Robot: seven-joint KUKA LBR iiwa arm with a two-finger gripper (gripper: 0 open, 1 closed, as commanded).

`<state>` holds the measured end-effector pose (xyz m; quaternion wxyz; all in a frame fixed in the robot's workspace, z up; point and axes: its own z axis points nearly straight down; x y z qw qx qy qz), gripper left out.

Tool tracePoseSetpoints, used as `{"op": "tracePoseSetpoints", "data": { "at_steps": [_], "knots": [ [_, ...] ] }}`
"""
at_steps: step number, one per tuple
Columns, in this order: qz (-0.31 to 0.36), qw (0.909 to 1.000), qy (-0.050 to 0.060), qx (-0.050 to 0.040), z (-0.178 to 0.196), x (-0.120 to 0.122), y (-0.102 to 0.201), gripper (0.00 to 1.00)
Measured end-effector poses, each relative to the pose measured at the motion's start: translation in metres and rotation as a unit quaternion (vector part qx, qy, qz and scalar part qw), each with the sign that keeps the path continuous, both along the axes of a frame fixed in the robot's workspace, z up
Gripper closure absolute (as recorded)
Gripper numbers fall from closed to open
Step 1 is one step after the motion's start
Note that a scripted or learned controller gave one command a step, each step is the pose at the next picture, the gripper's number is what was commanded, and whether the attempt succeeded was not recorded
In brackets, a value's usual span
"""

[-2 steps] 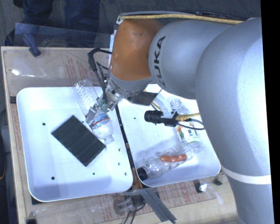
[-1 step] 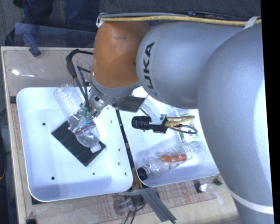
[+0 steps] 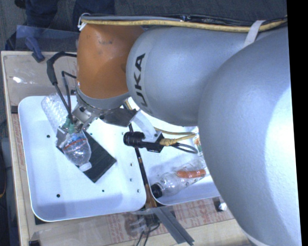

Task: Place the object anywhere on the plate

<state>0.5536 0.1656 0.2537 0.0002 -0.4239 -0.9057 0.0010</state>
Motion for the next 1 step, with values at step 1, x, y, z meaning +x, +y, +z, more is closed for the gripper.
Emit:
{"op": "tracePoseSetpoints", "data": {
  "at_steps": [1],
  "knots": [
    [-0.002, 1.0000, 0.002, -0.0001, -0.1033, 0.0263, -0.0293, 1.00]
  ]
}}
